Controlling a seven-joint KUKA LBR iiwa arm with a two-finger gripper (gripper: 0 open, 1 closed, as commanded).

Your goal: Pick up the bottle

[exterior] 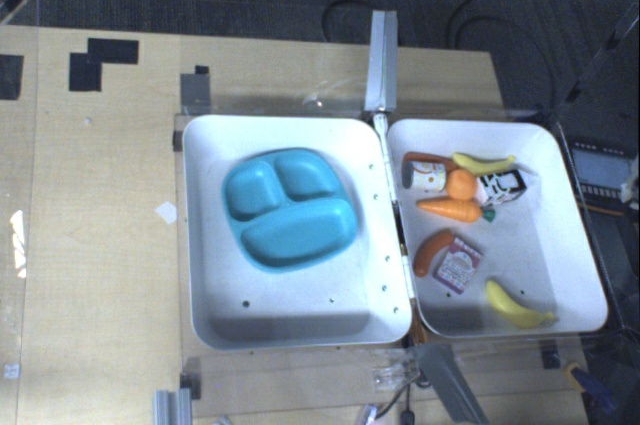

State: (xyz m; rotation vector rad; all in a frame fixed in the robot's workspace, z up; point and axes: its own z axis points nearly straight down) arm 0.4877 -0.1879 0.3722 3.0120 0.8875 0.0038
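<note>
The bottle (424, 174) lies on its side at the back left of the right bin (570, 213). It is small, with a brown top end and a white label with a red mark. A yellow banana (484, 162) lies just behind it, and an orange round fruit (460, 185) touches its right end. An orange carrot (452, 209) rests right in front of it.
The right bin also holds a black-and-white item (506, 185), a brown sausage (429, 252), a red packet (458, 267) and a second banana (517, 305). A blue divided plate (290, 208) sits in the left bin (205, 293). A metal post (382, 63) stands behind the bins.
</note>
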